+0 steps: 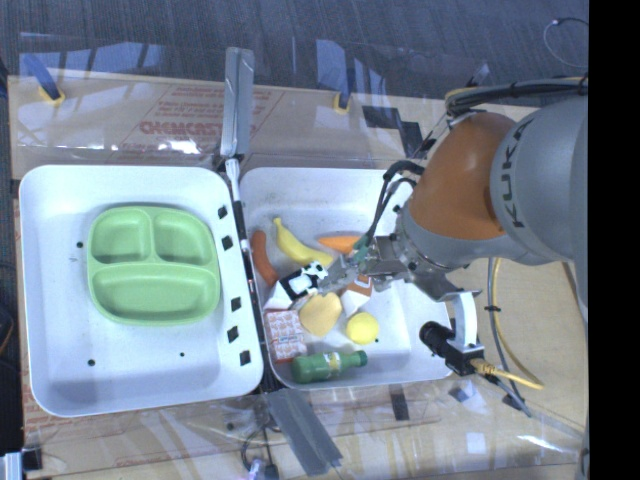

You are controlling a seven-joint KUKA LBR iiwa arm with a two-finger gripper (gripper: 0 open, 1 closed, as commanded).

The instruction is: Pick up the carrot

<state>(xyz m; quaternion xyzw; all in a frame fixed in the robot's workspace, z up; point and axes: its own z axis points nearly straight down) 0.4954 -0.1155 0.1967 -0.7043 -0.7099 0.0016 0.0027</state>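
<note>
The carrot (338, 240) is an orange piece lying in the right bin (300, 183), just right of the banana (293, 245). Its right end is hidden behind the arm. My gripper (350, 270) hangs low over the middle of this bin, just in front of the carrot and above a pale yellow item (320, 314). From this angle nothing shows clearly inside the gripper.
Also in the right bin are a reddish sausage-shaped piece (262, 258) by the left wall, a black-and-white cube (300, 283), a lemon (362, 328), a green bottle (328, 364) and a red-and-white packet (283, 334). The left bin (50, 268) holds a green divided plate (153, 265).
</note>
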